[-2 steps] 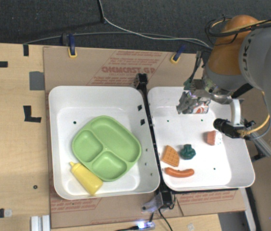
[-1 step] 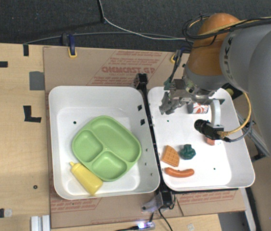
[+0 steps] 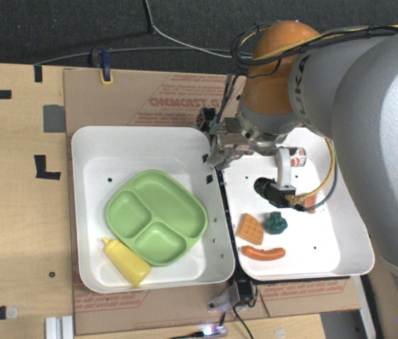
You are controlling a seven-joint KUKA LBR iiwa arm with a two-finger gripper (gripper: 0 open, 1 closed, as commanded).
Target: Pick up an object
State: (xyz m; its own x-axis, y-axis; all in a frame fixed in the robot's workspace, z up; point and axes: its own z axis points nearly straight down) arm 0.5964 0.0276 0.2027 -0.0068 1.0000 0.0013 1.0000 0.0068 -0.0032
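Observation:
My gripper [image 3: 214, 155] hangs over the wall between the two bins, near its far end, with nothing visibly held. In the right bin [image 3: 340, 256] lie an orange waffle piece [image 3: 250, 229], a dark green toy [image 3: 276, 223] just right of it, and a red-orange sausage [image 3: 262, 253] near the front wall. A small white and red can [image 3: 298, 157] sits farther back, partly hidden by the arm. In the left bin [image 3: 86, 154] a green divided plate [image 3: 157, 216] rests with a yellow bottle [image 3: 125, 260] at its front left edge.
The large grey arm [image 3: 368, 119] covers the right bin's far right part. A small pinkish thing [image 3: 309, 203] peeks out beside the yellow cable. The bins stand on brown cardboard [image 3: 164, 97] on a wooden bench.

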